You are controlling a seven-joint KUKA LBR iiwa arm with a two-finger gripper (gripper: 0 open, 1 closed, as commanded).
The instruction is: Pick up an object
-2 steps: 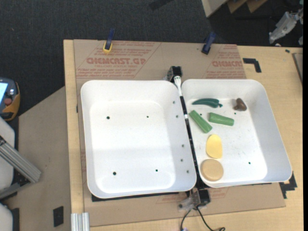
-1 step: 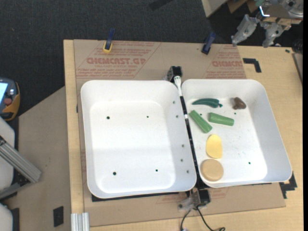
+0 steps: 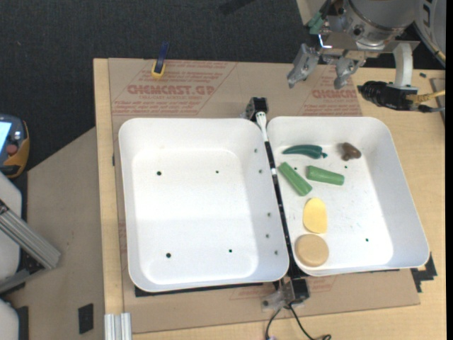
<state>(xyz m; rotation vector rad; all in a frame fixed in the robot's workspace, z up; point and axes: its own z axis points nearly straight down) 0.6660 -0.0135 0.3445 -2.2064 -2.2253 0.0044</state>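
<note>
My gripper [image 3: 322, 71] hangs high over the back edge of the right bin [image 3: 396, 190], its two fingers spread open with nothing between them. Below it in that bin lie a dark green pepper-like piece [image 3: 304, 150], two light green sticks [image 3: 294, 178] [image 3: 325, 176], a small brown lump [image 3: 348, 151], a yellow oval piece [image 3: 316, 215] and a tan round disc [image 3: 311, 250]. All of them rest on the bin floor, apart from the gripper.
The left bin [image 3: 191, 204] sits beside the right one, joined by a black hinge strip [image 3: 272, 183]. Both rest on a cardboard sheet [image 3: 184, 87]. A small yellow and blue clip [image 3: 160, 64] lies at the cardboard's back left.
</note>
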